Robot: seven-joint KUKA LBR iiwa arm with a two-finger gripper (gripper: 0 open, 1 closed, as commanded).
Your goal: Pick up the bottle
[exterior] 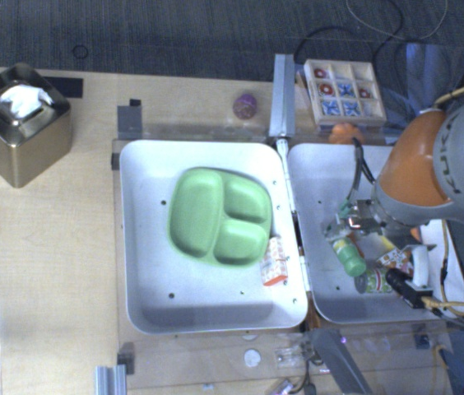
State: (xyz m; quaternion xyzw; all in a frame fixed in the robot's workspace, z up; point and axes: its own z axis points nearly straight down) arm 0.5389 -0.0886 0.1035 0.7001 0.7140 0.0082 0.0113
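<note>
- Two shallow white bins sit side by side on the bench: the left bin (133, 303) and the right bin (324, 301).
- Close to the near wall of the right bin lies a small labelled container (373, 282); its type cannot be told.
- Just beyond it, the green bottle (350, 259) lies on its side on the floor of the right bin, left of centre, with its long axis slanted.
- In the left bin, a white-and-red packet (275, 263) lies against the right wall.
- A green divided plate (220, 215) with three compartments occupies the centre of the left bin, touching the packet or just beside it.
- The gripper (354, 217) hangs inside the right bin, just past the far end of the bottle. Whether the jaws are apart or together cannot be told, and the bottle is not visibly clamped.
- The arm (417, 171) enters above the right side of the right bin, orange band uppermost.
- Behind the bins, a tic-tac-toe board (343, 93), a purple ball (245, 105) and, far left, a brown tissue box (20, 130) rest on the bench.
</note>
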